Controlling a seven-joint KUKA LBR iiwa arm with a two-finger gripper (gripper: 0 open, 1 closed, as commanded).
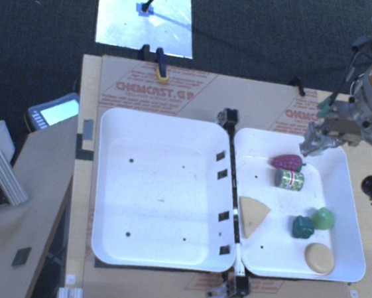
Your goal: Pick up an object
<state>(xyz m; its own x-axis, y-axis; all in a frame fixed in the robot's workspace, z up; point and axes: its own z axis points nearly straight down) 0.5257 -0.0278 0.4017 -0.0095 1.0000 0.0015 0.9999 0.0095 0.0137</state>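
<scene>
Two white bins [168, 126] on cardboard-topped bench [199, 90], dark carpet [41, 15].

A robotics lab is showing itself here: two white bins [168, 126] are sitting on a clamped board [179, 87], with a metal calibration plate [146, 13] lying at eleven o'clock on dark carpet [39, 28].

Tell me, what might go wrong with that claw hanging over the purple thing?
The claw hangs just above the purple object, which lies touching a small green can. Coming down, it may nudge the can or catch both. The purple object looks rounded, so it could slip out.
</scene>
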